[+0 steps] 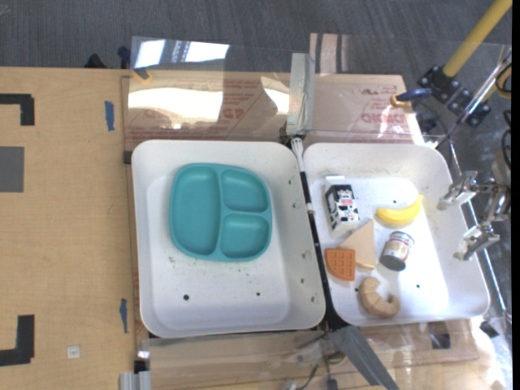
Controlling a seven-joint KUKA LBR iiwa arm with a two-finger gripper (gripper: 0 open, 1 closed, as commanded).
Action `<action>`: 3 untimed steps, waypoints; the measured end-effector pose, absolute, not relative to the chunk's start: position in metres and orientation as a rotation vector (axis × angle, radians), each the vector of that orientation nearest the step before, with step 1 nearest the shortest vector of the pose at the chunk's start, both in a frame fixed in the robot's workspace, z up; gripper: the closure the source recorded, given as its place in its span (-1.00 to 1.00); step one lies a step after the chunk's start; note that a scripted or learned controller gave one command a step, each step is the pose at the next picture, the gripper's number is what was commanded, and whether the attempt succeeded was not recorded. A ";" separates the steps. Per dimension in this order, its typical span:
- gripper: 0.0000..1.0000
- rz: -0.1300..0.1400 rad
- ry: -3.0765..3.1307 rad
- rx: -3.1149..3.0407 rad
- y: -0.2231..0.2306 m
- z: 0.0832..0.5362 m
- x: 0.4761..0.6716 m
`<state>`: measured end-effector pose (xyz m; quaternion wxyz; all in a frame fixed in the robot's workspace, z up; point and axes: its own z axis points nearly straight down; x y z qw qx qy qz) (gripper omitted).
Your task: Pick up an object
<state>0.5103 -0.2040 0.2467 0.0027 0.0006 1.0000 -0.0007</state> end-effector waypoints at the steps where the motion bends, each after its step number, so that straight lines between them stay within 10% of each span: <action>1: -1.00 0.003 3.094 0.582 -0.191 0.138 0.478; 2: -1.00 0.001 2.946 1.083 -0.136 0.091 0.484; 3: 1.00 0.000 2.938 1.077 -0.136 0.103 0.487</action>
